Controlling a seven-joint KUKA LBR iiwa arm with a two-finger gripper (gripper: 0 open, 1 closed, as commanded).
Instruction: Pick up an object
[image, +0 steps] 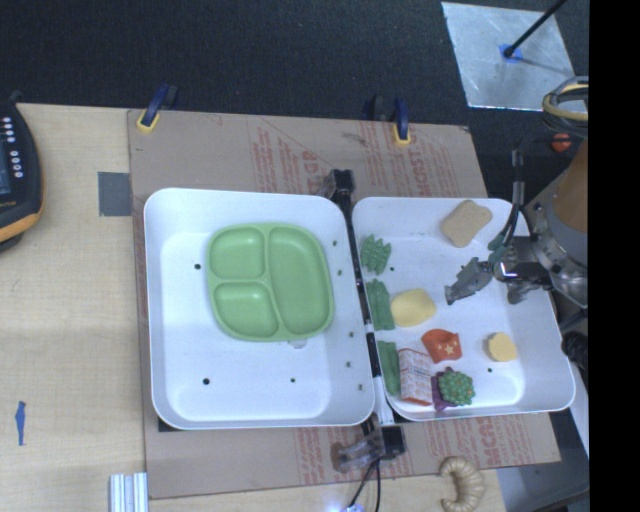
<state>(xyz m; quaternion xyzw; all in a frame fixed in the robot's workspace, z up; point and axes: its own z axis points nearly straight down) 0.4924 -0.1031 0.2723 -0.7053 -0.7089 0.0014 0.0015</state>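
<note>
Red-and-white packet, print illegible

A pale wooden bench top fills the near and left side, with a brown cardboard sheet laid over it, held at the far edge by a yellow clamp and a blue clamp. Beyond lies dark floor, with a pale sheet far right.

Two white bins; one green plate; several foods.
</note>
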